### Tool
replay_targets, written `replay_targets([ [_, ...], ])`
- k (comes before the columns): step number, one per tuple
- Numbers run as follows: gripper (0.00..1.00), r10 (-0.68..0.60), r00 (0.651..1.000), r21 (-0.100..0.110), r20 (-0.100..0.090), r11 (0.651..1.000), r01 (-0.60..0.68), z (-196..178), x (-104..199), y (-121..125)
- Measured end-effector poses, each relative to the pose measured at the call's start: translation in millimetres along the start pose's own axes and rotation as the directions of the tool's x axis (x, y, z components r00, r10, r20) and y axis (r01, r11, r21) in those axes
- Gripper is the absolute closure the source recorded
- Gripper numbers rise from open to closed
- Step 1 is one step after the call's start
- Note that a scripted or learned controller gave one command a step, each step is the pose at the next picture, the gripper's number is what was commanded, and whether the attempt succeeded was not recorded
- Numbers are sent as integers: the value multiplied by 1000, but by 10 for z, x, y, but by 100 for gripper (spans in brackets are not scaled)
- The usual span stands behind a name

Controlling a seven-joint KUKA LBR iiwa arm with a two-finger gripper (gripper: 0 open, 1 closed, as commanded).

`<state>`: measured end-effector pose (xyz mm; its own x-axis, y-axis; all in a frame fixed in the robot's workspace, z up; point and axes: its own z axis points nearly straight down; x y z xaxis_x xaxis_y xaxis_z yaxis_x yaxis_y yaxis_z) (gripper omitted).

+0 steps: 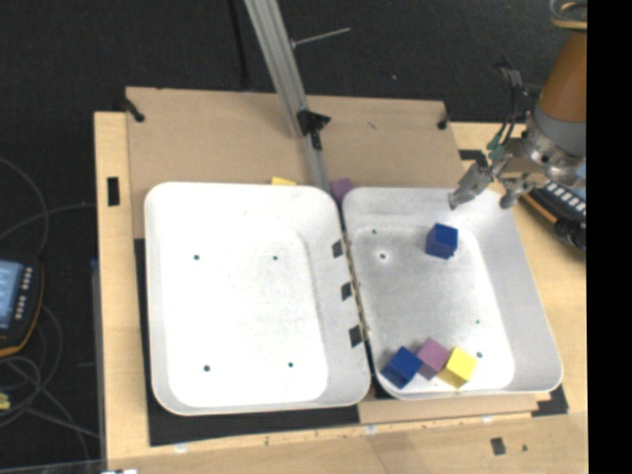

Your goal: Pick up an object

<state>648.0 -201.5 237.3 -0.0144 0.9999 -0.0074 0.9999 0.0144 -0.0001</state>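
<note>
Blue cube (441, 240) sits alone in upper middle of right bin (513, 294), right of frame centre. Jaws (484, 188) hover above bin's upper right rim, spread apart, nothing between them. Cube lies down-left of jaws, near but apart; likely nearest target. No long axis, so approach angle matters little. Further off, lower edge of same bin: second blue cube (402, 365), pink cube (432, 355), yellow cube (459, 366) touching in a row. Left bin (178, 265) beside, on tabletop (227, 126).

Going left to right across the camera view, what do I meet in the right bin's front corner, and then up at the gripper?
Blue cube → purple cube → yellow cube → the gripper, farther back at the bin's far right corner.
</note>
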Motion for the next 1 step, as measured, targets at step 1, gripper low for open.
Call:
replay_targets([
  [1,0,8,1000,-3,-7,1000,-8,23,538,204],
])
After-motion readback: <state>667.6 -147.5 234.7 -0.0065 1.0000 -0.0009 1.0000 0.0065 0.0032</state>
